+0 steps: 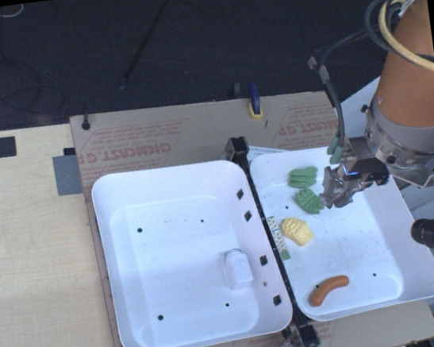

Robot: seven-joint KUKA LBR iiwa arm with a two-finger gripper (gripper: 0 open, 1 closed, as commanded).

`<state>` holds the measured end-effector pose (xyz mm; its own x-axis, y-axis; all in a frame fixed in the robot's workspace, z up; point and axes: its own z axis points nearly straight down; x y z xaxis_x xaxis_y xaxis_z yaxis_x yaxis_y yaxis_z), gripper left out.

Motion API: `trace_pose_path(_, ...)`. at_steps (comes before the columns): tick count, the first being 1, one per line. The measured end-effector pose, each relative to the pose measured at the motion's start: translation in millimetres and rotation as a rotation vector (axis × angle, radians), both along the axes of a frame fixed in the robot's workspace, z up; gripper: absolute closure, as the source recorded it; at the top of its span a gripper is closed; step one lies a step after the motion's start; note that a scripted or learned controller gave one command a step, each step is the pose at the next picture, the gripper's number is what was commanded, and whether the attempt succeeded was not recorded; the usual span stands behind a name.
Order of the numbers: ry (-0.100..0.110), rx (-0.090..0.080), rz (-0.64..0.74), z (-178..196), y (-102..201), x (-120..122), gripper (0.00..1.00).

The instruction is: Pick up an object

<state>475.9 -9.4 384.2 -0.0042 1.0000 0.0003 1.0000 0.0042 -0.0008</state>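
Over the right bin's (393, 284) far edge, the gripper (338, 192) hangs just beside two green pieces (306, 188); its grip state cannot be told. Judged step: approach. Next move calls for descent onto one piece, then closing.

Hand (337, 192) fingers blurred, state unclear

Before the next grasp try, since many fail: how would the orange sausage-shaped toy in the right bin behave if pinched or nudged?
The orange sausage-shaped toy is long and rounded, so it would probably roll sideways if nudged. Its smooth surface may slip from a pinch at its tapered ends. It lies alone on the right bin floor, so nothing nearby would stop it; it looks small and likely light.
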Motion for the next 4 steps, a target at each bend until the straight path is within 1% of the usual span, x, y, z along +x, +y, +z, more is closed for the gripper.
trace_pose_path(1,-0.004,-0.001,-0.001,63,45,44,1.00)
trace_pose_path(2,0.004,0.000,0.001,58,91,-2,1.00)
trace_pose_path(4,0.009,-0.003,0.011,77,91,0,1.00)
